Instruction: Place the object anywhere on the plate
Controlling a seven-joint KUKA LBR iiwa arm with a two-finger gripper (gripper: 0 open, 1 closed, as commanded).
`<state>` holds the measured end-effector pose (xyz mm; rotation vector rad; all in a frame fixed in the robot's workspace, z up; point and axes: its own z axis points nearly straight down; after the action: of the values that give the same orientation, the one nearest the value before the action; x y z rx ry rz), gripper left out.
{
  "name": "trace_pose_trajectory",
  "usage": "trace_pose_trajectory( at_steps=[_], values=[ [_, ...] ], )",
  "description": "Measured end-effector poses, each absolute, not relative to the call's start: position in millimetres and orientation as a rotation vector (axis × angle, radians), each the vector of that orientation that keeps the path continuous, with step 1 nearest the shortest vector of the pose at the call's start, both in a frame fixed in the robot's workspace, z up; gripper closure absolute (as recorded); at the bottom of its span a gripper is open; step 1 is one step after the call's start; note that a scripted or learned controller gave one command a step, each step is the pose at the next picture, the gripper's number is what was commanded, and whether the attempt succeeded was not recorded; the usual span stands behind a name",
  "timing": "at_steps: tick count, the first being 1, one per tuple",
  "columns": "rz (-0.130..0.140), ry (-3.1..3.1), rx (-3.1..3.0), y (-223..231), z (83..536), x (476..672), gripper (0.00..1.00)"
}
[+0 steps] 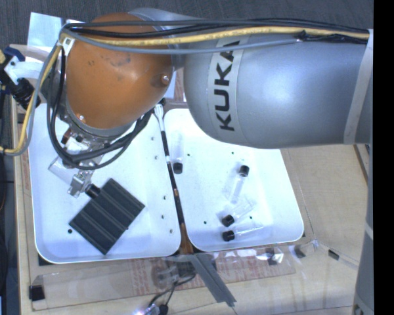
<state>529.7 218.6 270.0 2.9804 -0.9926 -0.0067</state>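
Grey KUKA arm w/ orange band [111,71] hangs over the left shallow white bin [46,241]. Tool [79,181] sits just beside the dark ribbed rectangular plate [107,215], at its upper-left corner; can't tell if it's clenched or released, nor if it grips anything. Clear vials w/ black caps [236,182] lie in the right white bin [289,222]. Risk: if the object's a vial, it's well apart from the plate, and the tool may nudge the plate's corner.

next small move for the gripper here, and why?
Probably a short move toward the camera view's lower right, then lower. The gripper sits at the upper-left corner of the dark ribbed rectangular plate in the left white bin, not over its middle. I can't tell whether it holds anything.
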Motion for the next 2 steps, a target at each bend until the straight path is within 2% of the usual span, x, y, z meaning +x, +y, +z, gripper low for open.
trace_pose_trajectory(
  at_steps=[1, 2],
  values=[
    [-0.011, -0.922, 3.0, 218, 236, 483.8, 1.0],
    [-0.009, -0.775, 3.043, 219, 248, 533.9, 1.0]
  ],
)
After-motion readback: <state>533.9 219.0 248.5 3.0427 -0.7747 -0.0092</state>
